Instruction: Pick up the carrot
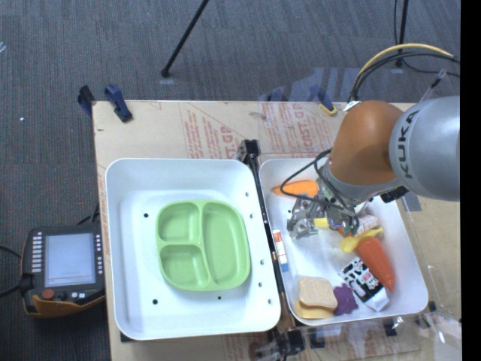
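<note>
Carrot (376,262) lies in the right bin (313,259), toward its near right side, green end pointing far, just beside a black-and-white carton (364,283). We see the gripper (319,220) low over the bin's middle, left of the carrot. We cannot tell whether it is open, closed or gripping anything.

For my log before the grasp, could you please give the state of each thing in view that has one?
Green plastic three-compartment plate: right side up, flat in the left white bin.
Orange carrot with green top: lying in the right white bin, not grasped.
Gripper: above the right bin, apart from the carrot.
Black-and-white carton: lying down beside the carrot.
Tan bread slice: lying flat.
</note>
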Robot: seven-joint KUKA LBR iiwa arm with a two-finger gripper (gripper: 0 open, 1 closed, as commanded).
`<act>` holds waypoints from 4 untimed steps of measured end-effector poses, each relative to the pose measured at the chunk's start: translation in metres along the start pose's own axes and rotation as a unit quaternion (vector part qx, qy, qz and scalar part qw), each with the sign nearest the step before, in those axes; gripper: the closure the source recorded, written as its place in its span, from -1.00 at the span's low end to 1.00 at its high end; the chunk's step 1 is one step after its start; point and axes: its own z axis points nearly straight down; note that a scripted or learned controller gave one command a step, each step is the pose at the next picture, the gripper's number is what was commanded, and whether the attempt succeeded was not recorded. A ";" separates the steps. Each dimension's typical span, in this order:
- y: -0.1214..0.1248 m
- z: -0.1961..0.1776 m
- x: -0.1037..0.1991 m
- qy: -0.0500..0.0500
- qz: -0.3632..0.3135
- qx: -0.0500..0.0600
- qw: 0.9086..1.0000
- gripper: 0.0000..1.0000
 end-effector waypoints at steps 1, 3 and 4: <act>0.000 -0.001 -0.001 -0.001 -0.001 0.000 1.000 -1.00; 0.001 0.000 -0.027 0.000 0.410 0.001 0.912 -1.00; 0.003 -0.010 -0.028 -0.001 0.407 0.001 0.914 1.00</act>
